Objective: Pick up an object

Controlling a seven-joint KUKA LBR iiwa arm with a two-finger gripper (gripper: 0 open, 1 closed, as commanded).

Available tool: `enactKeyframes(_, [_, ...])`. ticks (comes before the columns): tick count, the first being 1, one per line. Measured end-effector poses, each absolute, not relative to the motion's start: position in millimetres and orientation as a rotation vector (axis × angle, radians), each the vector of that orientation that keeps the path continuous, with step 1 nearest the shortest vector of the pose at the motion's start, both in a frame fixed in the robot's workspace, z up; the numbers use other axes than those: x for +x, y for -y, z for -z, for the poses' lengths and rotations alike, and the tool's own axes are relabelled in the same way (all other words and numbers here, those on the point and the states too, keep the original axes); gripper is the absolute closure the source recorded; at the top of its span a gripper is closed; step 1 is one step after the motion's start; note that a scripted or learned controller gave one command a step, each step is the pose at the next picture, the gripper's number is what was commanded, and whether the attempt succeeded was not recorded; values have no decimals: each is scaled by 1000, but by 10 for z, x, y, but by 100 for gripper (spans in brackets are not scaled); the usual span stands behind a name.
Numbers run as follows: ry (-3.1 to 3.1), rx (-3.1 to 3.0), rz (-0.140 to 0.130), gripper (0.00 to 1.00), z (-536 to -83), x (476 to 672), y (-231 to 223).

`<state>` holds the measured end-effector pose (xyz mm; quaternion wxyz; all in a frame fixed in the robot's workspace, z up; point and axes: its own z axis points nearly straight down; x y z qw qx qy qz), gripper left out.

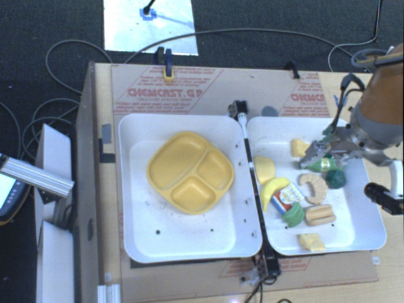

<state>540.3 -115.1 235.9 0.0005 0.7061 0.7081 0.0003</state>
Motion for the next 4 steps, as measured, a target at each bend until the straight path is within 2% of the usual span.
enactKeyframes(1, [-2223,2220,0,0,-1677,4863,1116])
enactKeyframes(2, [-2225,2220,1,0,-1022,4860,826])
enactKeyframes(3, [-2223,2218,-3,100,-1129,4873,830])
enactKeyframes(4, [-2225,2216,-5,100,-1849,5441,-32])
